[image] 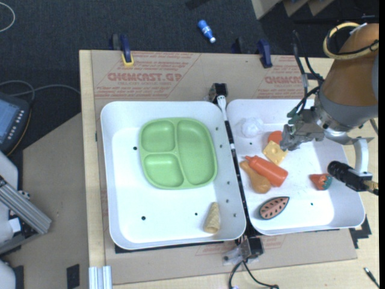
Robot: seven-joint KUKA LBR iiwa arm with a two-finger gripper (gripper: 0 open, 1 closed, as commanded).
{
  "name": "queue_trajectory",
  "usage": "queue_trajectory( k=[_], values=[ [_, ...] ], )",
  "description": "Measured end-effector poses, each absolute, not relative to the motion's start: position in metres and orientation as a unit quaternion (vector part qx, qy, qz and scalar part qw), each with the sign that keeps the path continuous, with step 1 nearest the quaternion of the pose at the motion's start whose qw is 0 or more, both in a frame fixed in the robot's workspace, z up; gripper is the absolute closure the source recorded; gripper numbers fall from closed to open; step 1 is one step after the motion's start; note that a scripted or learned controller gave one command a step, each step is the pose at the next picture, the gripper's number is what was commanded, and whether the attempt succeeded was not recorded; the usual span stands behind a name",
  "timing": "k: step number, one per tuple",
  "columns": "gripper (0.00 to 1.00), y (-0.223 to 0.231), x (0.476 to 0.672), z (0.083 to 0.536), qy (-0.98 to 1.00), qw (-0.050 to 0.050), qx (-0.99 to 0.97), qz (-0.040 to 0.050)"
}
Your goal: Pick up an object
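My gripper hangs low over the upper middle of the right bin, reaching in from the right. Its tip is right beside a yellow cheese wedge and a small orange piece, and I see nothing lifted. An orange carrot lies below the cheese, on top of a tan piece. A watermelon slice rests near the bin's front. A red strawberry sits to the right. A pale translucent lump lies at the bin's upper left.
The left bin holds a green divided plate and a tan cone at its front right. A black part juts over the right bin's right side. Blue clamps grip the bench's back edge.
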State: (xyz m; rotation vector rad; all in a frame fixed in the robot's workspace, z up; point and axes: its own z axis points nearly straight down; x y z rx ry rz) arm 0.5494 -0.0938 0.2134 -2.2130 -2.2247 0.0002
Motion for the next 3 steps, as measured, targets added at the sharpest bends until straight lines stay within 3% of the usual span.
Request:
queue_trajectory(
  k=[2,3],
  values=[
    [1.0,0.008,0.529,0.222,-0.709,0.001,-0.705,-0.0004],
    [1.0,0.028,0.541,0.217,-0.708,0.0,-0.706,-0.0005]
  ],
)
